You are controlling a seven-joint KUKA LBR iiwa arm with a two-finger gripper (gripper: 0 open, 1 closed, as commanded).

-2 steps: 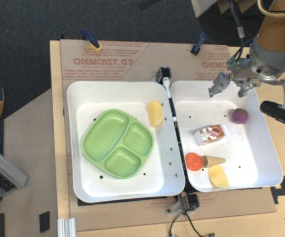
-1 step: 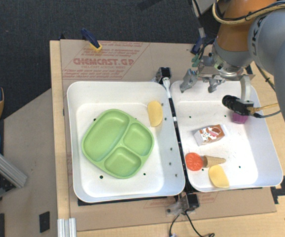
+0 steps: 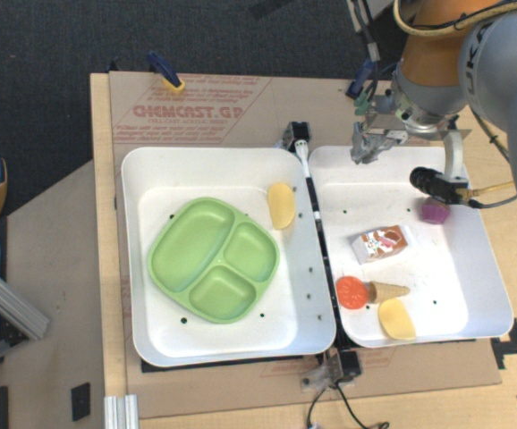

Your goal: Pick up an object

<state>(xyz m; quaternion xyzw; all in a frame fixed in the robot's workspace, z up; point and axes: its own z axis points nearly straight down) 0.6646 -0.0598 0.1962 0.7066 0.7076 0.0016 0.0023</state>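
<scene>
My jaws [image 3: 367,153] hang over the right bin's [image 3: 473,324] far edge — how far open, I cannot tell. I'd drop squarely onto the snack packet [image 3: 381,243] mid-bin — isolated, flat.

1. Two shallow white bins: the left bin [image 3: 138,239] and the right bin [image 3: 482,266].
2. One green divided plate [image 3: 212,259], in the left bin.
3. Two yellow pieces: one [image 3: 281,206] in the left bin, one [image 3: 397,320] in the right.
4. One small packet [image 3: 380,243].
5. One orange-topped cone [image 3: 366,292].
6. One purple item [image 3: 434,211].
</scene>
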